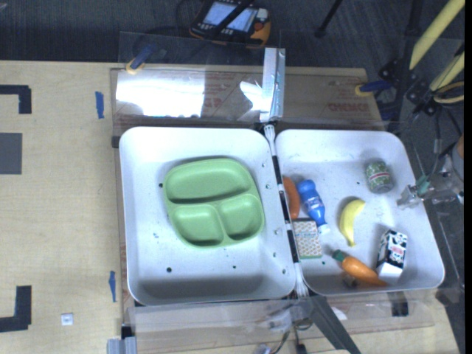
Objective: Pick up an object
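wood bench (59,198) w/ blue tape bits, dark carpet (74,13) behind. banana (352,220) sits mid right bin (332,157), long axis running far-to-near, thin end toward cam. gripper (420,192) over that bin's right rim, can't tell if open/closed tbh.

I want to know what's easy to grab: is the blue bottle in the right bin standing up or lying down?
Lying down. The blue bottle lies on its side on the right bin floor, white cap toward the rear, beside an orange item along the divider.

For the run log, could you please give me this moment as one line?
task: pick up an object | left bin: green tray | right bin: banana, carrot, blue bottle | nothing lifted
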Available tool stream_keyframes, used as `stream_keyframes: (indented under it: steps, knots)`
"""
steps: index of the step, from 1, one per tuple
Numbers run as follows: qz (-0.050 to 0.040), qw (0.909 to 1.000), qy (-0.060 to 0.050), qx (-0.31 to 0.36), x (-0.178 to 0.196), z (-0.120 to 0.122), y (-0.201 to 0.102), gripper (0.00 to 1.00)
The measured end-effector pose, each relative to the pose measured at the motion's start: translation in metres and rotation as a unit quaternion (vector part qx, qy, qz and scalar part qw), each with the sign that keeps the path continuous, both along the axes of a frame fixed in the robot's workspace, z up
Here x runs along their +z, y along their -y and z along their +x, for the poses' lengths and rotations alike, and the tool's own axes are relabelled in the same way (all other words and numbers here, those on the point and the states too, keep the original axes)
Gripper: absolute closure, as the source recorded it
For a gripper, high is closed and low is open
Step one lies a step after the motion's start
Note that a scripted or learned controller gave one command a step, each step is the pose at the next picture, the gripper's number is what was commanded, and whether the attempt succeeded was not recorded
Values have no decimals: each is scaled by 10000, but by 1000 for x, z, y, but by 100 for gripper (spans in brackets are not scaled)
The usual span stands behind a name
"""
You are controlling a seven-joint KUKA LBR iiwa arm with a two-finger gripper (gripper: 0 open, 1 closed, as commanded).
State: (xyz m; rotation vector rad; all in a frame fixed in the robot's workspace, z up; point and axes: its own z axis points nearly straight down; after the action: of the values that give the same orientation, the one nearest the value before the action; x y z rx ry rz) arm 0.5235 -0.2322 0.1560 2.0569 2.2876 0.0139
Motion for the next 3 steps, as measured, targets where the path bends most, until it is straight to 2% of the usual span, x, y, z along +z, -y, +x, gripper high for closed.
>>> stream_keyframes:
  steps: [1, 2, 3]
  knots:
    - [45, 10000, -19, 36, 0, 1, -6, 0]
    - [78, 9978, -151, 645, -30, 0, -22, 0]
    - [167, 9956, -293, 871, -44, -1, -82, 0]
